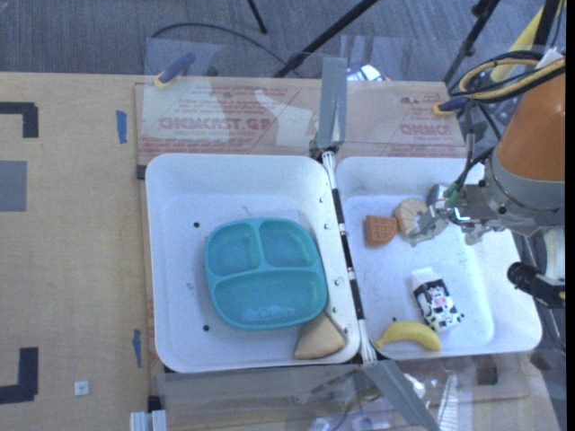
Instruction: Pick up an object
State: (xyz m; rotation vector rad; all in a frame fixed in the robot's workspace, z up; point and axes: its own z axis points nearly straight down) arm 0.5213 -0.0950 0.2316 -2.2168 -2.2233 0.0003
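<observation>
Gripper (429,225): metal two-finger, low in the right white bin (512,326), finger spread indiscernible, tips at the pale tan rounded toy pastry (411,212) beside the orange waffle-textured toy piece (380,230); pastry likely light, rigid, smooth plastic, best pinched across its narrow width.

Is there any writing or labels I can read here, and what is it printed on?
"CHEMCAST GP", faint red print on the clear plastic sheet behind the left white bin; the reading is uncertain.
More red print on the clear sheet behind the right white bin: too blurred to read.
Embossed mark on the teal divided plate: too small to read.
Small black-and-white carton: a pattern, no legible words.
</observation>
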